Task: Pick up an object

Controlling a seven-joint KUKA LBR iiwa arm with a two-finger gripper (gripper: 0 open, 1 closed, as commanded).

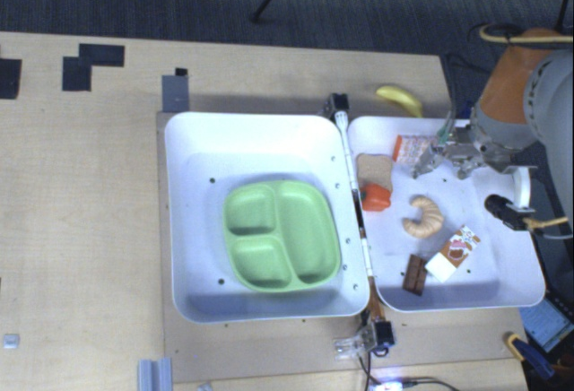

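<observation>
Because blurred around the gripper (pixel 448 154), cannot tell whether spread or pressed together. Hangs over the right bin (pixel 502 291), just beside a packet (pixel 411 150). Close by also: bread (pixel 375 168), croissant (pixel 424 214).

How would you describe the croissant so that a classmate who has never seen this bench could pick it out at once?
Start at the right-hand white bin, the one beside the bin holding the green divided plate. Near its middle lies the croissant, below the gripper and right of an orange-red block. It is the one curved, golden-brown, crescent-shaped thing; its neighbours are blocky or flat packets.
</observation>
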